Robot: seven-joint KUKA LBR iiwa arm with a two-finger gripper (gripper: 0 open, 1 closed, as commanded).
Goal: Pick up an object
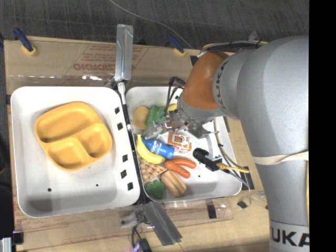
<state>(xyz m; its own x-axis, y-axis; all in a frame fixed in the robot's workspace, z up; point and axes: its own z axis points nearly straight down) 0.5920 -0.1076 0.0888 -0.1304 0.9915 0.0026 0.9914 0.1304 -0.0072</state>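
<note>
Gripper (176, 124) low over the right bin (231, 185), above the toy pile. Nearest pieces: green item (155, 114) at its 9 o'clock, blue bottle (159, 149) at 7 o'clock, long axis running 10-to-4. Banana (146, 152) touches the bottle. Wrist hides the tips; opening cannot be judged, nothing seen held. Yellow tray (73, 135) in left bin (26, 193).
</note>
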